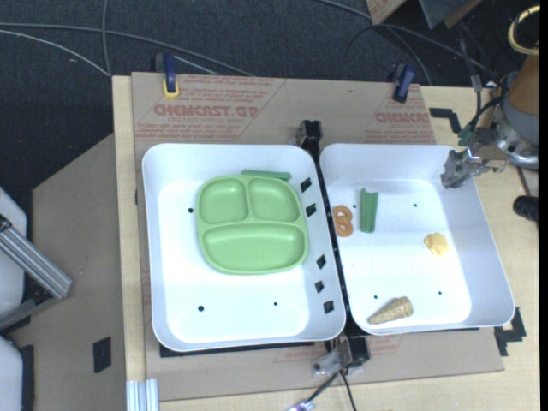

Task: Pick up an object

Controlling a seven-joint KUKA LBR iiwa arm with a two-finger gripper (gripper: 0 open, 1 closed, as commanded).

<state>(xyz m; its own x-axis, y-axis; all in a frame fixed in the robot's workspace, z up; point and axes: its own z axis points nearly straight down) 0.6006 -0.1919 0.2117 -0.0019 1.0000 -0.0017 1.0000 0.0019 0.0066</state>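
The right bin [479,229] holds a green stick [368,210], an orange pretzel-shaped piece [342,220], a small yellow piece [436,243] and a tan cone [391,310] near its front edge. My gripper [455,169] hangs at the bin's far right corner, over the rim, well apart from all of these. Nothing shows between its tips. The arm reaches in from the right edge.
A green divided plate [251,225] lies in the left bin [171,255]. Black clips run along the divider between the bins [318,229]. Clamps [170,81] hold the cardboard base at the back. Cables cross the dark floor behind.
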